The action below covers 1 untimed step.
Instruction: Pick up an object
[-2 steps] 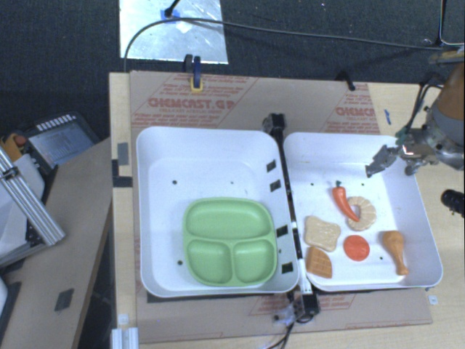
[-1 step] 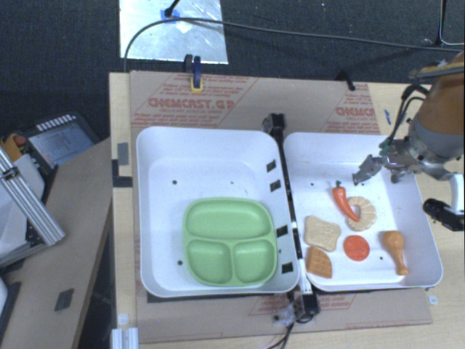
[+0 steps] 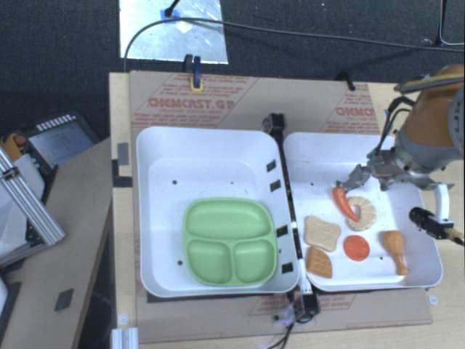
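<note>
The right bin (image 3: 320, 158) holds several toy foods. An orange-red pepper (image 3: 344, 201) leans against a round beige pastry (image 3: 362, 214). In front of them lie a bread slice (image 3: 321, 233), a red tomato slice (image 3: 356, 248), an orange-brown biscuit (image 3: 318, 262) and a chicken drumstick (image 3: 396, 249). My gripper (image 3: 369, 178) hangs over the bin's back right, just behind and to the right of the pepper. Its fingers are spread open with nothing between them.
The left bin (image 3: 182, 144) carries a green divided plate (image 3: 229, 242) at its front. A black divider strip (image 3: 285, 195) runs between the bins. A black part on a white bracket (image 3: 430, 222) sticks out near the right bin's right rim.
</note>
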Available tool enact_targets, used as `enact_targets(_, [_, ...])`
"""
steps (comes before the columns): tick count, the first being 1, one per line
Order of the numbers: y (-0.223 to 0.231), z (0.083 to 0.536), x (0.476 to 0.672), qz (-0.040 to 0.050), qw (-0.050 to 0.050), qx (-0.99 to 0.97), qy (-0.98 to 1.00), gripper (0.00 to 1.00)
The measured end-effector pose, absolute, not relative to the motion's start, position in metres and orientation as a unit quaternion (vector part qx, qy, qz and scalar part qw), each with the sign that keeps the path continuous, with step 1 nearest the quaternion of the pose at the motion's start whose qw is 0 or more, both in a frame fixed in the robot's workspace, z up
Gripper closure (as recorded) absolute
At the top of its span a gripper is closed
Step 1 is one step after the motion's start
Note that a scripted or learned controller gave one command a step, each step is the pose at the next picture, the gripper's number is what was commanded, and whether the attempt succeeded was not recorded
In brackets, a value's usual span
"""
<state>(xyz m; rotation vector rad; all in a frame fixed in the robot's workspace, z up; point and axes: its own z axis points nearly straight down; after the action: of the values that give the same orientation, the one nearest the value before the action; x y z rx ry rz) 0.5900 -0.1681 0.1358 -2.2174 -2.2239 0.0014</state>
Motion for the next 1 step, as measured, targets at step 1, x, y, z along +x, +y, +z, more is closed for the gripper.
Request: enact_targets(1, [-0.1689, 0.1491, 0.5916, -0.0009, -0.002, -0.706, -0.708, 1.00])
